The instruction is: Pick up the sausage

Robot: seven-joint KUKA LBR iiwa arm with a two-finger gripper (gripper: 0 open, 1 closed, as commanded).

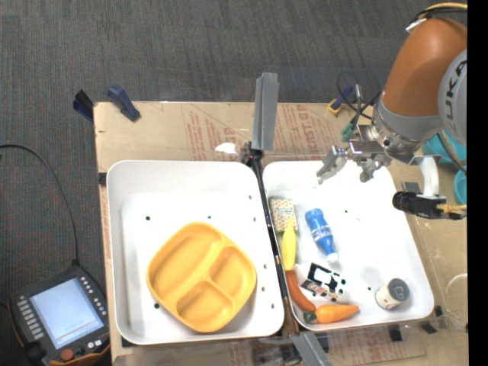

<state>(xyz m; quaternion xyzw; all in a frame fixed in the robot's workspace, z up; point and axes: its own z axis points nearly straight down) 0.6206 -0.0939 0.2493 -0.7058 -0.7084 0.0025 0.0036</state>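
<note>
Brown cardboard (191,128) covers the bench under two shallow white bins, and dark grey carpet (191,36) lies around it on the floor. A grey upright post (265,113) stands at 12 o'clock of the seam between the bins. The left bin (122,204) holds a yellow divided plate (201,276), with bare white floor around it on all sides.

The gripper (349,166) hangs over the 12 o'clock edge of the right bin (404,235), well apart from the objects. Its two fingers are spread and nothing is between them.

The sausage (299,290), reddish brown, lies at about 7 o'clock in the right bin, close to the left wall. It touches a carrot (336,312) at its lower end and a black and white toy (325,279) just beside it. A yellow corn cob (288,247) is above it, a blue bottle (321,233) is near the centre, and a small round can (393,293) sits at 5 o'clock. The 3 o'clock half of this bin has free floor. A teach pendant (57,315) rests on the carpet at 8 o'clock.
</note>
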